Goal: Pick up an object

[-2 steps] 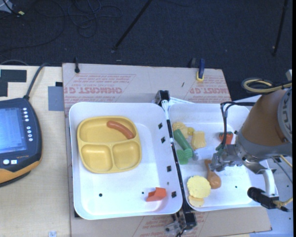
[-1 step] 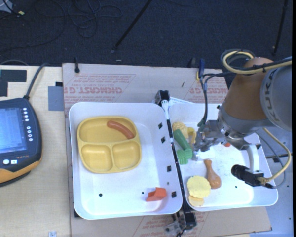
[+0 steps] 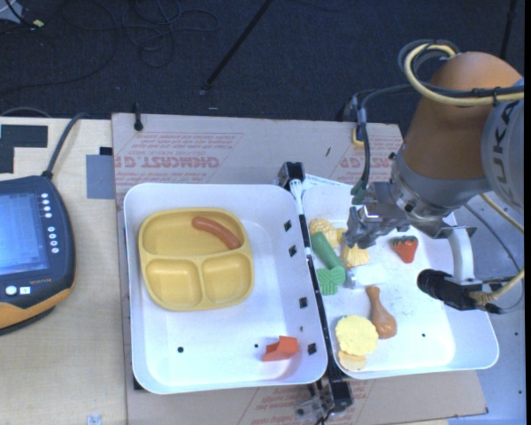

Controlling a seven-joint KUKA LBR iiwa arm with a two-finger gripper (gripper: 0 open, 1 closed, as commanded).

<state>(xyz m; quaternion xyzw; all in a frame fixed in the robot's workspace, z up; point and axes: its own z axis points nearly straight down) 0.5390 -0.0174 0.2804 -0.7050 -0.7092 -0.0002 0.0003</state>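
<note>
Hanging low over the right bin [image 3: 478, 348], the gripper [image 3: 361, 230] is seen just above the toy corn [image 3: 354, 255] near the bin's left edge. Whether anything is held cannot be told.

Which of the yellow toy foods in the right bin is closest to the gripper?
The yellow corn piece by the divider, just left of the gripper. The other yellow piece lies far down at the bin's near edge, beside the drumstick.

The grey arm [image 3: 478, 140] reaches in from the right, its orange band uppermost. Its wrist bends down and leftward. The gripper [image 3: 361, 230] hangs low, pointing downward.
</note>
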